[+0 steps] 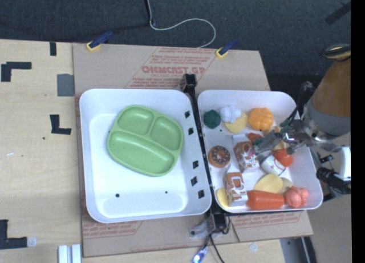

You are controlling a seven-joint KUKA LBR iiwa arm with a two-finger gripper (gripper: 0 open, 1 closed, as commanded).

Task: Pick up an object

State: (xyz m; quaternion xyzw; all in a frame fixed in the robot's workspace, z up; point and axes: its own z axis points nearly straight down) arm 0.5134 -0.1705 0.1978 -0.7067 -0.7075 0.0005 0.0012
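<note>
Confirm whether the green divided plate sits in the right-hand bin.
No, the green divided plate lies in the left white bin, apart from the toys.

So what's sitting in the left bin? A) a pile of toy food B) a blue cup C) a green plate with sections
C: the green plate with sections lies alone in the left bin, while the toy food fills the right one.

You see a jumble of toy food (251, 159) at the frame's right: orange pumpkin (260, 118), donut (219, 156), carrot (265, 199).
</note>
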